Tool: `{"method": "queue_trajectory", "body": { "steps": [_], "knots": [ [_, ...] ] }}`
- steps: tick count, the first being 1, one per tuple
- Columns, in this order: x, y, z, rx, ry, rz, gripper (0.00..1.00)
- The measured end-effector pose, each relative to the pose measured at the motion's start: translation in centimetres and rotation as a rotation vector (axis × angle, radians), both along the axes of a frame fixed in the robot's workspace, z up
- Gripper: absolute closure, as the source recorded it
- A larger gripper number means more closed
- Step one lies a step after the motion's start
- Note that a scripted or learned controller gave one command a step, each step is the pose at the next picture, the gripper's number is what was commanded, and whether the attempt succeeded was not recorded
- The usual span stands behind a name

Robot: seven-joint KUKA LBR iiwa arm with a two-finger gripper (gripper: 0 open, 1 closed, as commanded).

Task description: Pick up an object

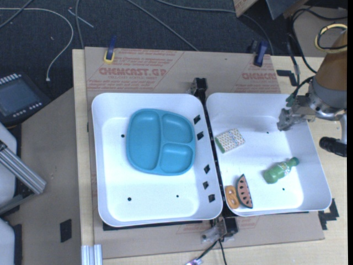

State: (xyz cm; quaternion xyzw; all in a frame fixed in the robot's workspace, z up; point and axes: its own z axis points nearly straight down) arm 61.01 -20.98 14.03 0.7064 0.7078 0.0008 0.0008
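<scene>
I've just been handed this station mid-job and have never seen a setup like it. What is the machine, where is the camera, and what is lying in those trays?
You are looking down at a slant from one fixed camera above a bench. On the bench sit two shallow white bins side by side: the left bin and the right bin. The grey machine with the orange band at the right edge is a robot arm; its gripper hangs over the upper right part of the right bin, with nothing seen between its fingers. The left bin holds a blue divided plate. The right bin holds a small checkered packet, a green toy bottle, and, near the front left corner, a watermelon slice toy beside a small orange piece. Its job is to pick up an object.
</scene>
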Motion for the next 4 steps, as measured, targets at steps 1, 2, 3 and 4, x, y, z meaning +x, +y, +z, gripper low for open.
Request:
{"method": "queue_trajectory", "body": {
  "steps": [1, 2, 3, 4],
  "knots": [
    [-0.3, -0.9, 5.2, -0.002, -0.003, -0.002, 1.00],
    [-0.2, -0.9, 7.9, -0.002, -0.002, -0.001, 1.00],
    [-1.7, 3.4, 8.8, 0.002, 0.003, 0.002, 1.00],
    [-2.5, 8.5, 9.7, 0.003, 0.003, 0.003, 1.00]
  ]
}}
